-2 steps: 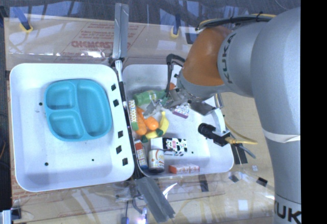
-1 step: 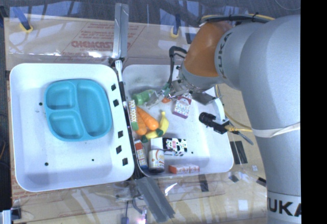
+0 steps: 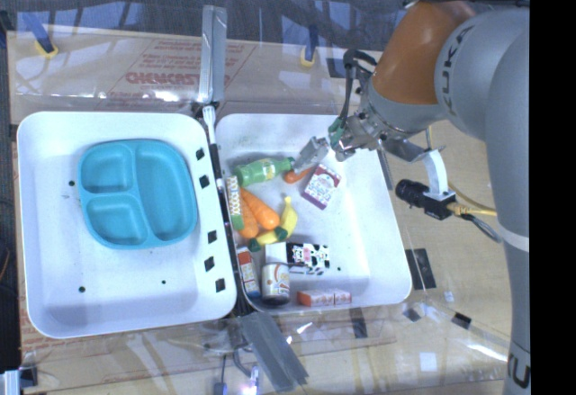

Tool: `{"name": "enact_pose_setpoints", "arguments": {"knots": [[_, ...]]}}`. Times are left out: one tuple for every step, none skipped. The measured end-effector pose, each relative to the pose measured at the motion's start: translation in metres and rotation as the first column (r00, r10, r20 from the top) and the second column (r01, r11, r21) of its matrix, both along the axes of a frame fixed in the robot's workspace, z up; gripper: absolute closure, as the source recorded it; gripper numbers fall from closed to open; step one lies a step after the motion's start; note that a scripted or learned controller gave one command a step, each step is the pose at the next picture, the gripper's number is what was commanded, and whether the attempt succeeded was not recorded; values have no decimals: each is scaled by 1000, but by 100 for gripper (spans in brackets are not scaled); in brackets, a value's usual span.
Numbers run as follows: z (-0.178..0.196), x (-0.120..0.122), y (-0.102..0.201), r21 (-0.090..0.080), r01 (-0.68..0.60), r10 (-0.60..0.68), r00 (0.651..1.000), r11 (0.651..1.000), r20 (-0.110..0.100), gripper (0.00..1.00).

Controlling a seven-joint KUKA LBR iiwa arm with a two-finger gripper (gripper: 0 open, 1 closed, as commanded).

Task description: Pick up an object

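My gripper (image 3: 310, 157) hangs over the upper middle of the right bin (image 3: 378, 245), its tip just above a small orange piece (image 3: 293, 175) and beside a purple carton (image 3: 320, 187). A green bottle (image 3: 261, 171) lies to its left. Lower down are orange carrots (image 3: 259, 210), a yellow banana (image 3: 288, 217), a black-and-white cow-print box (image 3: 307, 255), a can (image 3: 275, 279) and a small red-and-white box (image 3: 324, 298). Nothing shows between the fingers.
The left bin (image 3: 54, 294) holds a blue divided plate (image 3: 138, 191). A ridge with black clips (image 3: 216, 231) separates the bins. The arm's grey and orange body (image 3: 432, 51) looms over the right bin's far right corner.
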State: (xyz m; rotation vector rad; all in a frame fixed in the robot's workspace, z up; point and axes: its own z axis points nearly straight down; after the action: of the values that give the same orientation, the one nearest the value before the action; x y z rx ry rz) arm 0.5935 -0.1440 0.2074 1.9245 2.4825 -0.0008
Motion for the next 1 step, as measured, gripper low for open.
{"name": "enact_pose_setpoints", "arguments": {"knots": [[-90, 21, -9, 1, -143, 143, 990, 990, -3, 0]]}}
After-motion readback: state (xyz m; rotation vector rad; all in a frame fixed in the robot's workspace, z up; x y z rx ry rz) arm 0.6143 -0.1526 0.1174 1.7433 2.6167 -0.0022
